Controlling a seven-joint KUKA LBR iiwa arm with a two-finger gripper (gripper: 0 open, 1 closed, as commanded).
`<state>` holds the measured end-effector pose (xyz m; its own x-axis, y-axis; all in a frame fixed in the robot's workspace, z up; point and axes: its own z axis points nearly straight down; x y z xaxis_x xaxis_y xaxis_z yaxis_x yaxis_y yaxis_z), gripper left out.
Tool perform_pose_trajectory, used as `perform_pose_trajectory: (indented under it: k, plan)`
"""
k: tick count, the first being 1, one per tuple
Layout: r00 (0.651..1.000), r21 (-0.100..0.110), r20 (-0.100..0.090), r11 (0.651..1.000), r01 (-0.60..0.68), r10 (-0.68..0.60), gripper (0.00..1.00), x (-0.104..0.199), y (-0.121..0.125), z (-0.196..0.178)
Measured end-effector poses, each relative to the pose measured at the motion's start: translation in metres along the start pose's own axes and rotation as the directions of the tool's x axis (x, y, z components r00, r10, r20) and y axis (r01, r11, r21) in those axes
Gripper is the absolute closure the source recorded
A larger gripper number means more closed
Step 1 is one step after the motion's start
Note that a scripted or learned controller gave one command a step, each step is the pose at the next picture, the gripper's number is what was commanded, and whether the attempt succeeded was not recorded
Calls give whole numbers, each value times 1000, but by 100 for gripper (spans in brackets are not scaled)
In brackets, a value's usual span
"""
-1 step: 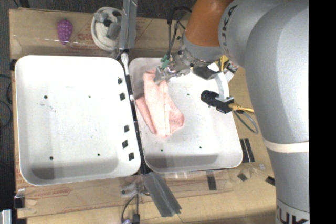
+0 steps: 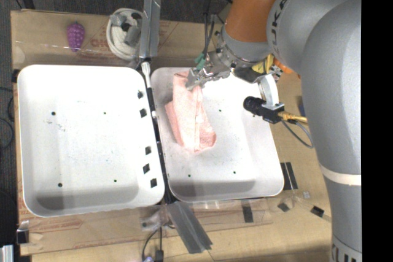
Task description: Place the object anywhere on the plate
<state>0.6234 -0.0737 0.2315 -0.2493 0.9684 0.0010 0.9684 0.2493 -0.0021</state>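
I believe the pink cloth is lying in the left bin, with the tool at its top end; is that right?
Not quite: the camera view shows the pink cloth lying in the right bin, not the left bin. The tool is indeed at its top end.

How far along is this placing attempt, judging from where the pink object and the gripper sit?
Done: the pink cloth-like object lies in the right bin. In hand: the gripper sits at the object's top edge, though a grip cannot be confirmed. Left: no plate is identifiable here, so placement is not shown as done. The left bin holds no object.
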Motion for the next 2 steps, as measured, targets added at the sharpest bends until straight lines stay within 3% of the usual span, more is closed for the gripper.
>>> perform_pose_trajectory:
  k: [1,2]
  plan:
    - [919,3,-1,919,395,-395,100,48,-14,11]
    - [688,2,0,688,725,-725,100,93,-30,-1]
